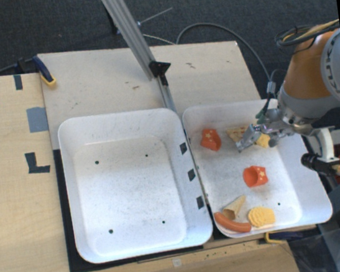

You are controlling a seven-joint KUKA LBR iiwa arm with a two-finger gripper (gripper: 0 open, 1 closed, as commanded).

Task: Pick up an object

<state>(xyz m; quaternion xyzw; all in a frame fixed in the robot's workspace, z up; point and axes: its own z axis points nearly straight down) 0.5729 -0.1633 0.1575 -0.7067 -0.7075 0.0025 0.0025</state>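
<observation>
The right bin holds several small toys. An orange-red block lies at its upper left, and a tan piece sits just right of it. A red cup rests mid-bin. Along the front edge lie a tan cone, a red sausage and a yellow ridged disc. My gripper is low over the bin's upper middle, right beside the tan piece. A small yellow piece shows right at the gripper; I cannot tell whether it is held.
The left bin stands beside the right one, with black clips along the shared wall. A metal post slants in from the top behind the bins. The arm's grey and orange body hangs over the right bin's far right corner.
</observation>
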